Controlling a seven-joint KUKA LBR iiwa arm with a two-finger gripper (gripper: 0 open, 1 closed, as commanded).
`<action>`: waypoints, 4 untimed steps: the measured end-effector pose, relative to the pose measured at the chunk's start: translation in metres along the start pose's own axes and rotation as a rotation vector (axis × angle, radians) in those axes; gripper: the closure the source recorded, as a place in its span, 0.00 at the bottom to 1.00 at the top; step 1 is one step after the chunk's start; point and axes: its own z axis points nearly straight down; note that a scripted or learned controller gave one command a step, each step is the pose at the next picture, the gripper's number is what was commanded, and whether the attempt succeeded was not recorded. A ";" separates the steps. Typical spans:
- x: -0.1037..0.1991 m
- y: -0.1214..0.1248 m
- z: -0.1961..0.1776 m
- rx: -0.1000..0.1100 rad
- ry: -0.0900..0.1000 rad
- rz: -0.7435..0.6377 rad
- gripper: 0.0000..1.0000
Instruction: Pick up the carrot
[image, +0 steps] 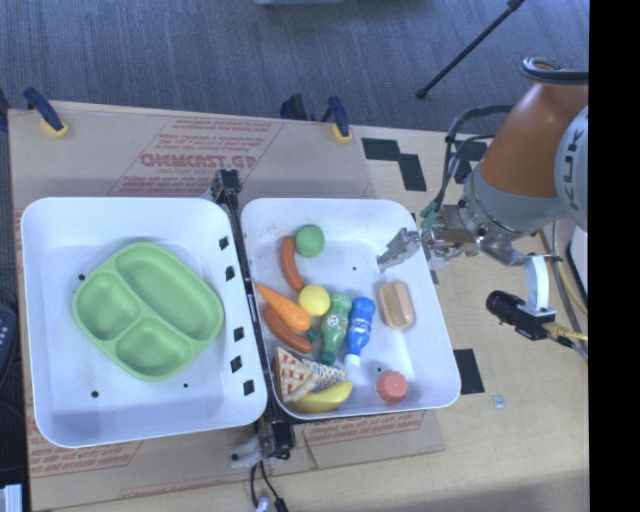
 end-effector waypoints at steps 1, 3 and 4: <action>0.061 0.008 0.116 0.002 0.001 0.054 0.00; 0.085 0.001 0.174 0.001 0.002 0.847 0.00; 0.156 -0.021 0.074 0.002 0.003 0.983 0.00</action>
